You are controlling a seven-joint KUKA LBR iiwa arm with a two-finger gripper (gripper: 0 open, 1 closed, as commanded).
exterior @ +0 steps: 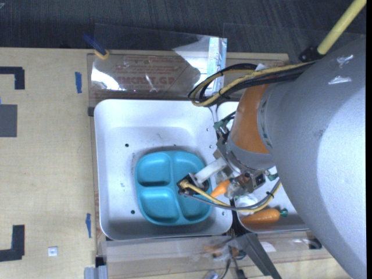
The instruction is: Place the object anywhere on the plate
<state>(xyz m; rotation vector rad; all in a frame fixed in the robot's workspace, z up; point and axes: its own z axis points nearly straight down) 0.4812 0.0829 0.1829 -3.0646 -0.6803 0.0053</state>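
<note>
orange matters here: a small orange piece (pixel 220 189) sits at the grey two-finger gripper (pixel 230 183), above the wall between the bins, just right of the blue divided plastic plate (pixel 157 185). spread or pinching, i cannot tell. i'd carry it left over a compartment, lower, then release. the left shallow white bin (pixel 116 132) holds the plate; the right white bin (pixel 279 226) holds an orange carrot-shaped toy (pixel 261 215).

We see the left white bin (pixel 116 132) on the pale wooden bench (pixel 46 156), with a clear plastic sheet (pixel 151 74) just beyond its far edge. Blue tape strips (pixel 78 81) and black corner marks (pixel 16 77) sit on the bench to its left, and dark floor (pixel 145 10) lies farther off
</note>
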